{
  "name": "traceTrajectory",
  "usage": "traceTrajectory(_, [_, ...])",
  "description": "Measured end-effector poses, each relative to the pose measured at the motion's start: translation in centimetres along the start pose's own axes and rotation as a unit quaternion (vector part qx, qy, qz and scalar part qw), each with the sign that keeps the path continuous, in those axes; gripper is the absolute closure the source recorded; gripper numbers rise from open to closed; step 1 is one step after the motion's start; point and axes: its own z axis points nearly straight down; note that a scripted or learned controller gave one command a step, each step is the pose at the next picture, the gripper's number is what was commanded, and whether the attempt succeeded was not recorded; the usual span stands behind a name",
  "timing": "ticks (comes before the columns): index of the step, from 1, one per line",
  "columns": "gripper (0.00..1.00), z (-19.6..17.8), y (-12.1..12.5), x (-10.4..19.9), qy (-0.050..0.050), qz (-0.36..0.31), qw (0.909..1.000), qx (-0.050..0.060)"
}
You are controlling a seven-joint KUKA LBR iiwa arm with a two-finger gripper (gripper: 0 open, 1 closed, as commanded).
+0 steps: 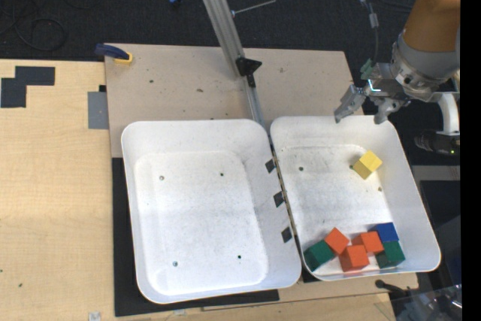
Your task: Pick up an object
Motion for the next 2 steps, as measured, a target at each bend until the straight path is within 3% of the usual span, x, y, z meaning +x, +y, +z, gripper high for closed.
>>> traceTrajectory(1, [0.0,-0.3,0.1,0.0,-0.001,-0.001,1.0,-0.002])
traceTrajectory(2, [0.0,4.1,0.3,0.2,-0.001,0.0,1.0,0.0])
